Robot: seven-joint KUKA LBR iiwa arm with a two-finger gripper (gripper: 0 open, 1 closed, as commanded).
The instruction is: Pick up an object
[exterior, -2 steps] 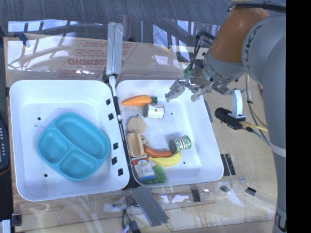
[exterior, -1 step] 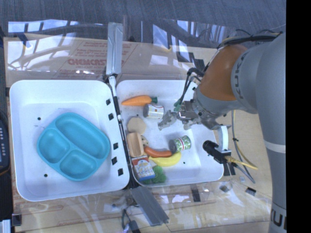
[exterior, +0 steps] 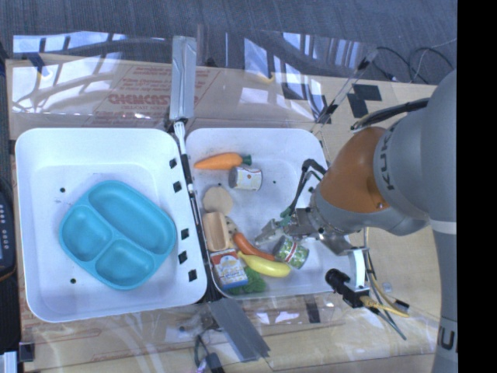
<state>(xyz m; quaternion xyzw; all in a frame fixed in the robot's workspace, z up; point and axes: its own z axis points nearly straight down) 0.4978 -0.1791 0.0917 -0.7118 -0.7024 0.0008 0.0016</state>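
Note:
In the right bin (exterior: 256, 142) my gripper (exterior: 281, 228) hangs low over the lower middle, under the orange wrist band. Just below it a small green-labelled can (exterior: 293, 252) lies on its side; whether the gripper touches it I cannot tell. To its left lie a yellow banana (exterior: 266, 266) and a red sausage-like piece (exterior: 247, 245). Farther up are an orange carrot (exterior: 219, 162) and a small white can (exterior: 246, 179).
A beige round piece (exterior: 217, 200), a tan block (exterior: 216, 231) and a small carton (exterior: 230, 271) on something green crowd the right bin's left side. The left bin (exterior: 39, 154) holds a blue divided plate (exterior: 116, 234). Cables (exterior: 380, 301) lie at lower right.

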